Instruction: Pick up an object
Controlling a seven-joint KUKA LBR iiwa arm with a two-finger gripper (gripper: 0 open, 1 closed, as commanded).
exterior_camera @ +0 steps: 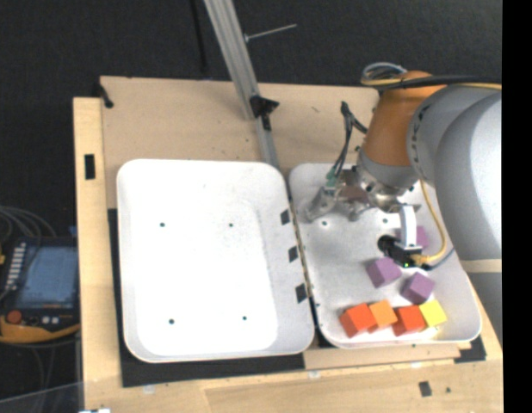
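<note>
Metallic end effector (322, 209) (grip unclear) over smooth white bin (335, 256) of matte blocks (384, 271)

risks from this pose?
1. The hand sits over bare floor at the top left of the right bin, apart from every block; closing here likely grabs nothing.
2. The orange, red and yellow blocks are packed in a touching row against the bin's lower wall, so fingers may not fit between them.

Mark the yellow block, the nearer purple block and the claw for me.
yellow block (434, 313): camera view, top face.
nearer purple block (417, 287): camera view, top face.
claw (322, 206): camera view, between its fingertips, over the right bin.
</note>
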